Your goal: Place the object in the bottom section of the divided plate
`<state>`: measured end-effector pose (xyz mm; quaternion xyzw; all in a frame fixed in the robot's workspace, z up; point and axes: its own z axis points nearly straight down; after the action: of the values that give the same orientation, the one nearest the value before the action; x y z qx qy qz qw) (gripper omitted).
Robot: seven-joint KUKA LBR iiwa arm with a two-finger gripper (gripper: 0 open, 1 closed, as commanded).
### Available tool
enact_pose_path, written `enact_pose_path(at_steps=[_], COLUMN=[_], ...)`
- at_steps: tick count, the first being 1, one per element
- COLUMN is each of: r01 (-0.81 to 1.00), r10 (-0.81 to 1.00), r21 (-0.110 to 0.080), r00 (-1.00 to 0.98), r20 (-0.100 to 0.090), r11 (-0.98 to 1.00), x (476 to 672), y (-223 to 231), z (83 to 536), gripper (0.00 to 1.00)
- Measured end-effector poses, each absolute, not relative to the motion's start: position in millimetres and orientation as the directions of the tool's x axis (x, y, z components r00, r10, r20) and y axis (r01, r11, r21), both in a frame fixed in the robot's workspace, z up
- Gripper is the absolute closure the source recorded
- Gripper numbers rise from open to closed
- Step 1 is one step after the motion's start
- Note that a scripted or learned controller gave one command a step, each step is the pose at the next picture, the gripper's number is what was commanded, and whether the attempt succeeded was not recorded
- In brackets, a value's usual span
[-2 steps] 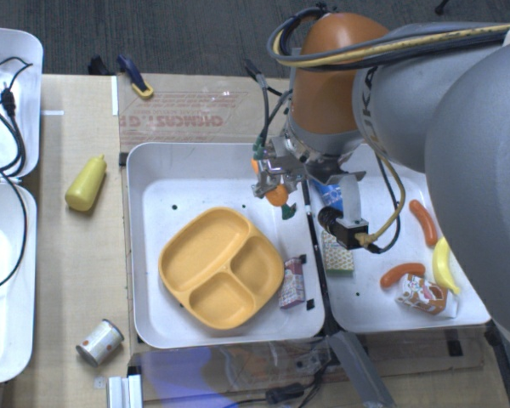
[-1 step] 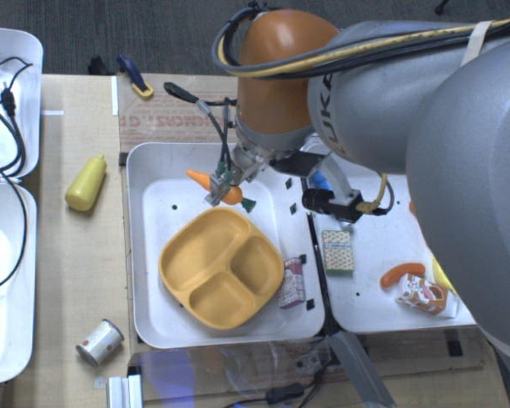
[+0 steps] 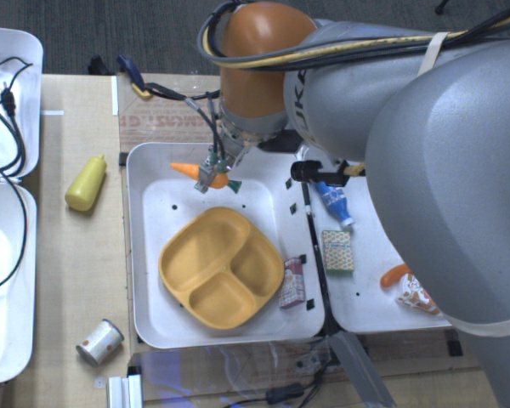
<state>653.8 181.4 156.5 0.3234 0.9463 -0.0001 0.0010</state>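
Gripping one toy carrot (image 3: 187, 170), hand (image 3: 212, 178) clamped on it, above one yellow divided plate (image 3: 221, 266); two white bins (image 3: 144, 253)

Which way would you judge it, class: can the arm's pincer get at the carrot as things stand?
Probably yes. The pincer is already at the carrot near the left bin's top edge, with nothing lying over it; the divided plate sits apart, lower down.

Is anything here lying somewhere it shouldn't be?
Yes. A yellow bottle and a small can, tipped on its side, lie on the bench left of the bins. The plate sits askew in the left bin.
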Motion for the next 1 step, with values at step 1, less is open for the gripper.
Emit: enact_pose_path(at_steps=[1], r01=[0.612], r10=[0.612], r21=[0.001], r00=[-0.791], r20=[-0.002], r11=[0.791], x=[653.9], y=[181.4], z=[156.8], gripper=[0.00])
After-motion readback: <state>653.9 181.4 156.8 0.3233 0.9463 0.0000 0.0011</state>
